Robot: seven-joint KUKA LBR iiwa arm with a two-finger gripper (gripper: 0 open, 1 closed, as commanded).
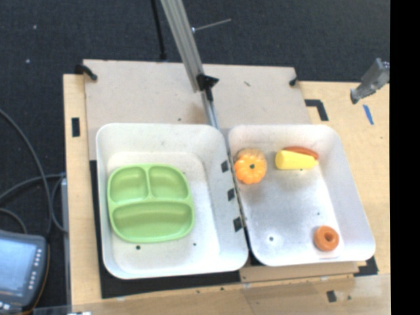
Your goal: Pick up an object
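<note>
From above, the tool [371, 82] sits at the counter's far right edge, well apart from both bins; its state cannot be told. In the right bin [348, 182], a pumpkin [250, 168] lies at the far left corner: probably light, stiff, smooth; grasp it across its middle.

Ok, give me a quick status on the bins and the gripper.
Gripper at far right edge, off the bins. Pumpkin, yellow piece, orange ring lie untouched in right bin. Nothing in the way.

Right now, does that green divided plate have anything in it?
Empty. The green plate lies flat in the left bin, and all three of its compartments show only bare green.
</note>
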